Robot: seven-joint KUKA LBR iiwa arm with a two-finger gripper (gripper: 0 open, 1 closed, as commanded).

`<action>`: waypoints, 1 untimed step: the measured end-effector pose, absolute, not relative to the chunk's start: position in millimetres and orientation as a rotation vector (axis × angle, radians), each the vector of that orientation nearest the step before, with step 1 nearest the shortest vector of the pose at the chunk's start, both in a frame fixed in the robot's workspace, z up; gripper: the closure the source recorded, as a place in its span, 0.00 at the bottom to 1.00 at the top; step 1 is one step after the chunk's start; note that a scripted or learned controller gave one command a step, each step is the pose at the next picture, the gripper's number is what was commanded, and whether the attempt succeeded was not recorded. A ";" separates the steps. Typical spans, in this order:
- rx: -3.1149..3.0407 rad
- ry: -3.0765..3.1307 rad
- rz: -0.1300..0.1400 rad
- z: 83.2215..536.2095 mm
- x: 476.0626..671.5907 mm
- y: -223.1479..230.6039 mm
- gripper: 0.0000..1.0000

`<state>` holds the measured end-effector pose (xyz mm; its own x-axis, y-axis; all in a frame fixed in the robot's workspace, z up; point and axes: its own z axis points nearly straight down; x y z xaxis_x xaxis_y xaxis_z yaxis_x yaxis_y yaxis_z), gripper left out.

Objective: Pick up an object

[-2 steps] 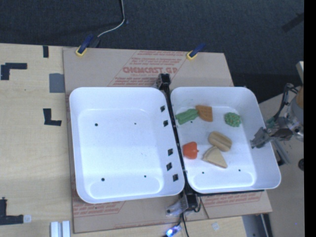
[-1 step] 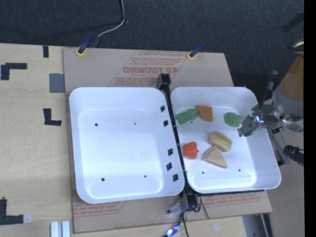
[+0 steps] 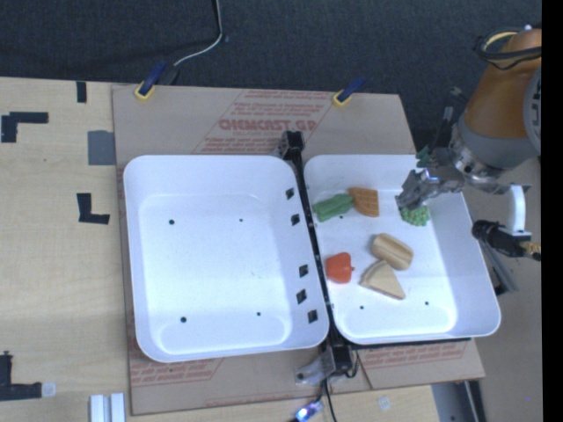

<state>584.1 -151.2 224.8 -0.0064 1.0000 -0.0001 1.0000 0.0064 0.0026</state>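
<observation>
Camera view, operator: your tool [image 3: 413, 196] sits low over the right bin [image 3: 457, 310], near its far right side, with a small green leafy object [image 3: 417, 214] directly under its tip. You cannot tell from this angle whether it is gripped. Left of the tool lie an orange-brown piece [image 3: 364, 201] and a green vegetable [image 3: 333, 207]. Nearer the camera from the tool rest a bread roll [image 3: 392, 251], a tan wedge [image 3: 383, 280] and a red-orange pepper [image 3: 339, 266].
</observation>
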 end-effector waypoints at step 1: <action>2.226 2.221 -0.008 125.3 592.0 -206.5 1.00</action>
